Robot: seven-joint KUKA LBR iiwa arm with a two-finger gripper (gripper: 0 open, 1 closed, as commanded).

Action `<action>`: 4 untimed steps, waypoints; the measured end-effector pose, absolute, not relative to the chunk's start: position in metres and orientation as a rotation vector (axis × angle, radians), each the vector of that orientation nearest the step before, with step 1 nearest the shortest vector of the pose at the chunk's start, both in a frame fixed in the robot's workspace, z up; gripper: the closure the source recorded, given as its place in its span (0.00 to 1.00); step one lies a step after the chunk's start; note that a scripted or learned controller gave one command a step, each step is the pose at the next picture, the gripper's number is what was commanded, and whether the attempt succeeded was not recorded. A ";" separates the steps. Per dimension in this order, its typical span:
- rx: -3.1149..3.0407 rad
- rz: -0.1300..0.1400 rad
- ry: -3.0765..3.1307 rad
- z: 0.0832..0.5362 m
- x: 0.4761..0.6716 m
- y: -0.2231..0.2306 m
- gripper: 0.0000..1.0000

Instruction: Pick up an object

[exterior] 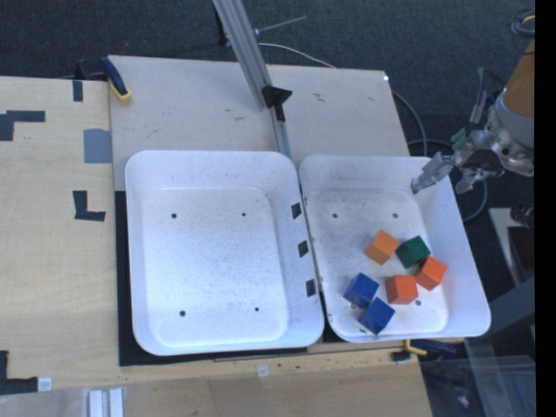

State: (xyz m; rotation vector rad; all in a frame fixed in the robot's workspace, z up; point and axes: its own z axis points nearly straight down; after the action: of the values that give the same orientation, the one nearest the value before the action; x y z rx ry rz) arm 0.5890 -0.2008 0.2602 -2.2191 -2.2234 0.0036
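Observation:
Several small cubes lie in the near right part of the right bin (365, 165): an orange one (380, 247), a dark green one (413, 251), two orange-red ones (431, 273) (401, 288) and two blue ones (361, 289) (377, 314). My gripper (450, 179) hangs over the bin's far right rim, well above and behind the cubes. Its two grey fingers (426, 177) stand apart and open, with nothing between them.
The left bin (139, 233) lies beside the right one, their rims touching. A slanted aluminium pole (246, 42) rises behind the bins. A blue and yellow clamp (115, 78) sits at the bench's far left. Cables run near the arm at the right.

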 end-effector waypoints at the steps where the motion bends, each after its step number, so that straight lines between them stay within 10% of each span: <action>1: -2.214 0.008 -2.216 0.136 0.546 -0.188 0.00; 4: -2.250 -0.026 -2.243 0.107 0.558 -0.186 0.00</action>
State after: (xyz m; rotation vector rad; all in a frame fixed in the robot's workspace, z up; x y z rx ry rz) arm 0.5584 -0.1856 0.1073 -2.2496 -2.2427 -0.0262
